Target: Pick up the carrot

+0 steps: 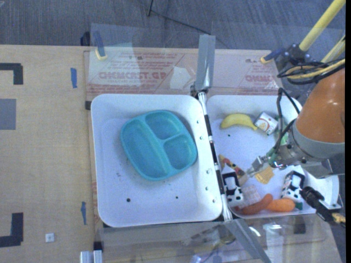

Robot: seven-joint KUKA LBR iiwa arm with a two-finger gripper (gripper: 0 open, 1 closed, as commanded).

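Carrot first: the small orange carrot lies in the right white bin, close to the bin's near edge. It rests flat, with a bit of green at its right end. Just to its left lies a long red-orange sausage-shaped toy, and their ends almost touch.

The grey arm with the orange band comes in from the right side. Its gripper hangs over the middle of the right bin, above and a little to the left of the carrot. The carrot is not between the fingers. I cannot tell if the gripper is spread or closed, because it is too small and blurry. A flat yellow piece sits right under the gripper tip.

A yellow banana lies near the far side of the right bin. Beside it, to the right, is a small white box with some orange on it. A black and white toy lies near the left wall of this bin, and another black and white toy lies near the right side, just above the carrot.

The left white bin holds a blue plastic plate with three sections. The plate sits near the middle of that bin.

Both bins rest on a light wooden bench.
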